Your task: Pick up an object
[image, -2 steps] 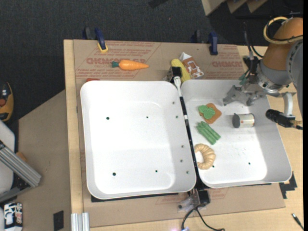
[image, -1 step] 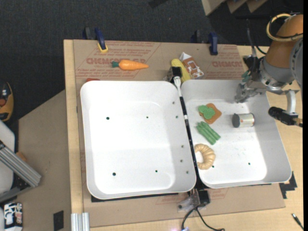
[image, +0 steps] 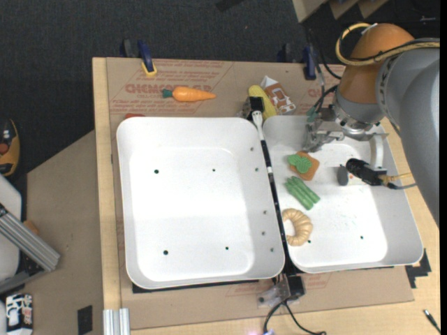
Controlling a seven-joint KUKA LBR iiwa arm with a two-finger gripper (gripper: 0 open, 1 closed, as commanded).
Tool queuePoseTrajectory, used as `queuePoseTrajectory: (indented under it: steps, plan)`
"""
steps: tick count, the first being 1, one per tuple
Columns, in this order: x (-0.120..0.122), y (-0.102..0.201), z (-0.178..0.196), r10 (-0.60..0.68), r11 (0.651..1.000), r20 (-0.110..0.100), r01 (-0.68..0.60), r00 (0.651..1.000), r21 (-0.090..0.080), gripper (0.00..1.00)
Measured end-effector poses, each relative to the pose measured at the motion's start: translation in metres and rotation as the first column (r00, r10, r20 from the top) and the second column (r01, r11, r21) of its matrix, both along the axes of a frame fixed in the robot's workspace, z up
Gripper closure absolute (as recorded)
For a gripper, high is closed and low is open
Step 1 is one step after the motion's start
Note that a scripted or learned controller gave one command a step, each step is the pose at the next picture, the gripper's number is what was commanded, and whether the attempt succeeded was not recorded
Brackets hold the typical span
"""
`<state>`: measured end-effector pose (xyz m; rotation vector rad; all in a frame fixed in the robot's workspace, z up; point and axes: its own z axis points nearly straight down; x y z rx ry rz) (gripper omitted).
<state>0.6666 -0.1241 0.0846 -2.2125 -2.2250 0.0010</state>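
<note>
Broccoli-topped block [image: 303, 165] just below end effector [image: 316, 139], finger state impossible to tell.

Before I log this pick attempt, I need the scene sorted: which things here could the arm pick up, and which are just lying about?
In the right bin, candidates for the pick:
- green-topped orange block, nearest the gripper
- green ridged piece
- tan ring-shaped pastry
- small grey piece

Lying about on the board behind the bins:
- toy carrot
- yellow and brown items
</note>
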Motion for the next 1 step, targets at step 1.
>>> queuePoseTrajectory:
  steps: [1]
  plan:
    - [0.0006,0.0032,0.0419,-0.004,1.000,0.008,0.005,1.000,-0.003,1.00]
